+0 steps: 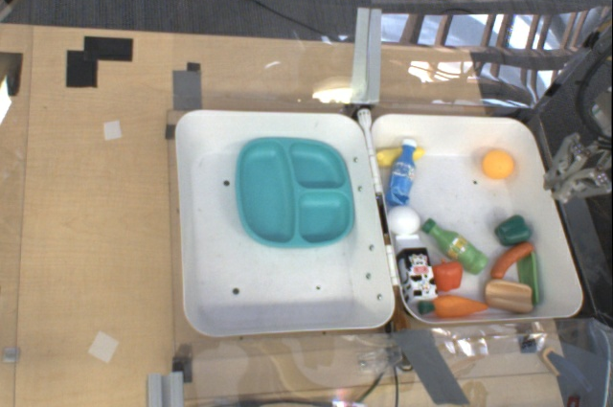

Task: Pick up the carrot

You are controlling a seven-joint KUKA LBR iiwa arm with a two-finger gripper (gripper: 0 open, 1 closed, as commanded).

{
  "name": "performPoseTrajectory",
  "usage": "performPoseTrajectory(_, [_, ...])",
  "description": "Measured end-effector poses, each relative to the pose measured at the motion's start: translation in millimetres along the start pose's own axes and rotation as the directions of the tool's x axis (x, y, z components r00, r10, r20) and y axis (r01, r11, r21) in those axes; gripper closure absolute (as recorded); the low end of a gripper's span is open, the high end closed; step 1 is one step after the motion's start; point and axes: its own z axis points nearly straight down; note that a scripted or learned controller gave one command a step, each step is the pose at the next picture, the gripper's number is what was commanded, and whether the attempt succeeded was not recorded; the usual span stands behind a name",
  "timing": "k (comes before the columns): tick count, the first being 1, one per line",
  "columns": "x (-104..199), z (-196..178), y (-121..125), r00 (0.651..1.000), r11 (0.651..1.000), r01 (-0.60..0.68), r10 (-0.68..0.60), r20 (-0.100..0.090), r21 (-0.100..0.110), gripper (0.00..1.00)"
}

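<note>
Orange against white plastic, the carrot (460, 306) lies along the near wall of the right bin (565, 300), its long axis running roughly left to right, thick end toward the cow-patterned toy (416, 274) and tip pointing at the wooden block (509, 296). The gripper (575, 170) hangs at the bin's far right rim, well apart from the target and outside the clutter; whether its jaws stand apart or together cannot be told from this slanting view. From there the carrot lies toward the camera and to the left, across the green pepper (512, 229) and the red sausage-like piece (512, 259). Any descent would probably need the jaws turned to close across the carrot's narrow width, and the crowding looks awkward: the bin wall sits just beside it on one flank, the small red toy (447, 276) just beside it on the other. The left bin (206, 300) on the bench (86, 233) carries a teal divided plate (293, 191).
</note>
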Motion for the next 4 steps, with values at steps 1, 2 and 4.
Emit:
performPoseTrajectory(1, [-22.0,-163.5,-10.9,0.979,0.979,0.203,-0.203,0.001,0.001,1.00])
performPoseTrajectory(2, [-34.6,-26.4,-16.2,0.910,0.910,0.414,-0.414,-0.004,-0.019,1.00])
performPoseTrajectory(4, [-114.0,-125.7,-56.7,0.280,0.280,0.960,-0.960,0.011,-0.011,1.00])
